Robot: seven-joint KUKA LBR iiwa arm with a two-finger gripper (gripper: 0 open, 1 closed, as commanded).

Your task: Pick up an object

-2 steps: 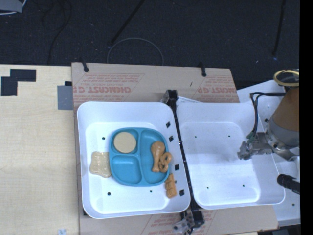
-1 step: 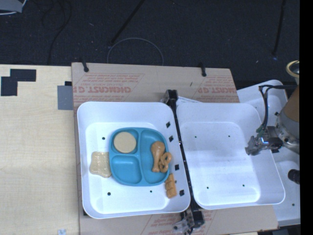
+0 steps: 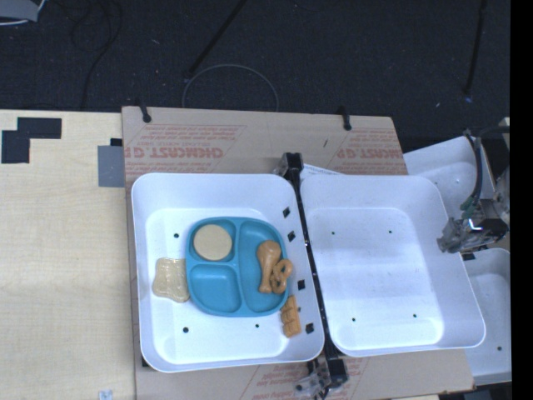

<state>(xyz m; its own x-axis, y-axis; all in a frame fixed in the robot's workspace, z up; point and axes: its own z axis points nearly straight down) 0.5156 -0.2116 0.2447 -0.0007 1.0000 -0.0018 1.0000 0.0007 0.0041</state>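
Camera view: hand [image 3: 471, 233] at right bin's [image 3: 379, 340] right rim, finger state cannot be told. Pickable items well apart in left bin [image 3: 166, 198]: blue tray [image 3: 225, 294], round biscuit [image 3: 211, 242], pretzel [image 3: 277, 275]. Advice: cross divider, descend centred over biscuit.

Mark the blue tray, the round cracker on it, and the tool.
blue tray [image 3: 218, 294]: camera view, bare floor of its lower-left compartment.
round cracker [image 3: 211, 242]: camera view, middle of its top face.
tool [image 3: 466, 232]: camera view, grey metal end at the right bin's right rim.
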